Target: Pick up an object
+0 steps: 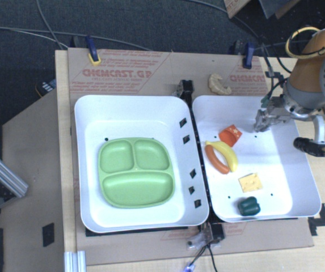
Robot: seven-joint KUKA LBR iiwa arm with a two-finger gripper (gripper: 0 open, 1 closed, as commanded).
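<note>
Left bin (85, 152): a green divided plate (135, 171) lies flat in the middle, three compartments, two small toward the far side, one large toward the near side. Right bin (287, 174): holds the loose objects. A hot dog (217, 158) and a yellow banana (226, 153) lie together, touching, close to the wall shared with the left bin. Just beyond them, a small orange-red piece (230, 135). Nearer the camera, a yellow cheese wedge (250, 182), apart from the banana; nearer again, a dark green rounded object (249, 206) beside the bin's near rim. Further right, the claw (264, 120) hangs over the far part of the right bin, tips pointing down, right of the orange-red piece and clear of it. Nothing seen between the tips; whether released or clenched, cannot tell at this angle. On the worktop (151, 72) beyond the bins, a pale beige object (219, 84) rests near the right bin's far corner.
</note>
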